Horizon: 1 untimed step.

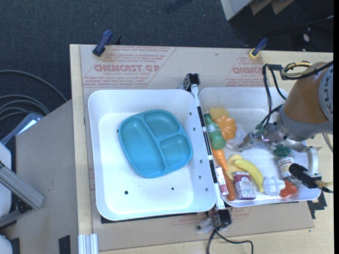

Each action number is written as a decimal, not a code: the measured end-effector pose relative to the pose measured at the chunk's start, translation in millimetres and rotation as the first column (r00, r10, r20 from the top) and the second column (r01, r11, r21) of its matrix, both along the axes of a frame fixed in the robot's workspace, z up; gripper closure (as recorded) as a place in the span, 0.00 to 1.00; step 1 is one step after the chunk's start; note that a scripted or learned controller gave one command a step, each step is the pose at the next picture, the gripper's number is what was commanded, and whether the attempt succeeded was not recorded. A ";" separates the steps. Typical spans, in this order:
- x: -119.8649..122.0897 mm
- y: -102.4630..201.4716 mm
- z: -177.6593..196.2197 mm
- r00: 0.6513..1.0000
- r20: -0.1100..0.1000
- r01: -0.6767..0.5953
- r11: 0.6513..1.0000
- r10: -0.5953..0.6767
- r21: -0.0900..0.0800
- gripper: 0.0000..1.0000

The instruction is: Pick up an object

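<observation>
The right bin (238,95) holds several items: an orange and yellow piece (225,123), a green bottle (215,134), a carrot (221,163), a banana (249,171), a red box (243,187), a small white bottle (286,165) and a red-orange piece (288,189). My gripper (253,139) hangs low over the middle of this bin, just above and right of the banana and right of the orange piece. Nothing visibly sits in it. The arm's orange band (307,99) covers the bin's right side.
A blue divided plate (154,142) lies in the left bin (100,157). A black and white divider (204,142) runs between the bins. Clamps (101,43) sit at the board's far edge, and black cables loop beside the arm.
</observation>
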State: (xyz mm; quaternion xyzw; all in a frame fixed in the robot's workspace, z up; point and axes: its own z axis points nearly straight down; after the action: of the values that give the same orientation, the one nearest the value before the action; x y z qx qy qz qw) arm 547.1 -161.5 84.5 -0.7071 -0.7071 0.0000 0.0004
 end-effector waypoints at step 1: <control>52.2 39.2 0.3 1.000 0.001 -0.001 1.000 0.001 0.000 0.00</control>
State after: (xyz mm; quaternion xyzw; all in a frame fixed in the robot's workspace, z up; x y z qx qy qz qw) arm 599.3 -122.3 84.8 -0.7066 -0.7076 -0.0003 -0.0001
